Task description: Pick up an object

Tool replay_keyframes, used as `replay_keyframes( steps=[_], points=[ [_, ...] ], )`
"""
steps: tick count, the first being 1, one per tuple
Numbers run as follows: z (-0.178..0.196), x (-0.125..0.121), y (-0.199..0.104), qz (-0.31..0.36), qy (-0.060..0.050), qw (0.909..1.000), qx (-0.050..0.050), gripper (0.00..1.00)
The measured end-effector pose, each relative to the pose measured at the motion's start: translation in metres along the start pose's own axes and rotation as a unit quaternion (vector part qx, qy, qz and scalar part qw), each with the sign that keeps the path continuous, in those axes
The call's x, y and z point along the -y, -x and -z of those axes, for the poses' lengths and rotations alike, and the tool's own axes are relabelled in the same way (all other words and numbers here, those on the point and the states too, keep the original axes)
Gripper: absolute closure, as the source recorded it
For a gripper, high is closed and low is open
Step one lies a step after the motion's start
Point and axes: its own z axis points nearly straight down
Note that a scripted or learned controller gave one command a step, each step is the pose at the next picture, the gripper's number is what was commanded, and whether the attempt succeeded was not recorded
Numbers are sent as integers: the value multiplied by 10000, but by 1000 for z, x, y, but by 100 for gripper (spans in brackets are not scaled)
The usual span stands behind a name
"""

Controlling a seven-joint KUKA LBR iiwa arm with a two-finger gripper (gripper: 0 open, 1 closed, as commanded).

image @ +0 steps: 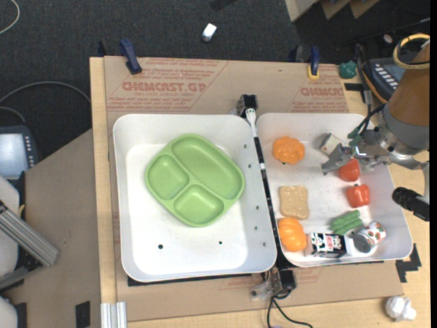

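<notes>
The right bin (399, 217) holds several toy foods: an orange pumpkin (288, 150), a tan cracker (294, 201), an orange fruit (292, 233), a red pepper (358, 195), a green vegetable (345, 221), a black-and-white carton (326, 244) and a red-and-white piece (369, 237). My gripper (332, 154) hangs over the bin's upper right part, its two grey fingers spread apart with bare bin floor between them. A small red piece (350, 172) lies just below and right of the fingers, partly under the wrist, not between them.
The left bin (130, 203) carries a green divided plate (195, 180). A black rail (258, 157) separates the bins. The arm's grey and orange body (412, 108) covers the right bin's far right corner. Clamps and cables line the bench's back edge.
</notes>
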Motion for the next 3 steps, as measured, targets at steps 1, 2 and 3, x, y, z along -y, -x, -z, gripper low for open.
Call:
replay_keyframes(
  steps=[1,2,3],
  points=[
    [-117,63,-34,-6,-61,10000,-23,0],
    [-101,58,-31,-11,16,10000,8,100],
    [-114,11,42,-20,26,10000,32,100]
  ],
)
